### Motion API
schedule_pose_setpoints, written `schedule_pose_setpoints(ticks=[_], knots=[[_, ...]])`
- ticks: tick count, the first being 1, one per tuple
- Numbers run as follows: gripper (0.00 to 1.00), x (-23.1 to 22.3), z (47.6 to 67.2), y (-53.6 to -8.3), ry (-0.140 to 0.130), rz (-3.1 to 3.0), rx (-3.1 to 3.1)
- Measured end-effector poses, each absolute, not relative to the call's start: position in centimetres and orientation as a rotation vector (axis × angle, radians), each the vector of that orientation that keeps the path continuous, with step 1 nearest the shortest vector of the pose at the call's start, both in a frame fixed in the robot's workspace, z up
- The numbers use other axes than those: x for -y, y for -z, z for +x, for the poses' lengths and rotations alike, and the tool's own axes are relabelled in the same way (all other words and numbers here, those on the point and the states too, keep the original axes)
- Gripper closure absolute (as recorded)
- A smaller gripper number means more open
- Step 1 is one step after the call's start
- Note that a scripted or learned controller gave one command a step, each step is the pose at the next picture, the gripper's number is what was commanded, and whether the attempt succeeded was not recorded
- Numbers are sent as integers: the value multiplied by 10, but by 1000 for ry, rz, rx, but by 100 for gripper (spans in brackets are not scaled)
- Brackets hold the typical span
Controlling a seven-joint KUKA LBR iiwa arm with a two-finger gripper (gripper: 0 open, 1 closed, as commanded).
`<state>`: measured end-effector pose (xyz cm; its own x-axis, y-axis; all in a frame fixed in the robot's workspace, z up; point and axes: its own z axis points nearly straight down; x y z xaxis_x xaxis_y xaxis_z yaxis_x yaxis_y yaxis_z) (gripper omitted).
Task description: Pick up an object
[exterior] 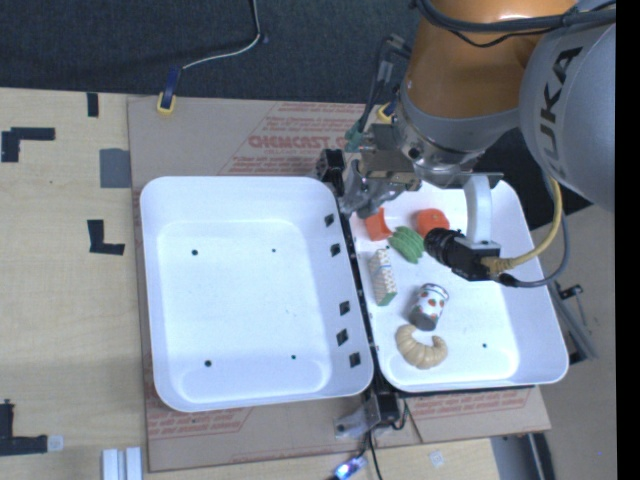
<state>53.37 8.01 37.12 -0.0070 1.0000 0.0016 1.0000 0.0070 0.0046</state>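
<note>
The gripper [372,190] hangs low over the far left corner of the right bin [520,360], and I cannot tell what state it is in, as the wrist hides its tips. An orange piece [377,225] lies just below it, beside a green toy [407,243]; a striped block [383,275], a small round figure [430,305] and a croissant [422,347] lie nearer. Nothing looks lifted, so the pick seems not yet made. The left bin [240,288] lies alongside.

Left bin [170,218]: smooth white plastic, faint sheen | right bin [535,338]: same plastic | cardboard sheet [290,138]: matt brown, printed red | surface [60,298]: pale wood-look, matt | arm band [480,28]: glossy orange | arm casing [585,98]: smooth grey, satin finish
</note>
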Motion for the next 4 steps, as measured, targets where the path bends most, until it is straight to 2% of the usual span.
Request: schedule_pose_setpoints(ticks=[1, 2, 3, 4], knots=[[100, -106, 487, -312, 12, 2222, -2229], [100, -108, 484, -397, -9, 2216, -2222], [100, -113, 490, -398, 2, 2220, -2222], [100, -60, 483, -367, 8, 2228, -2216]])
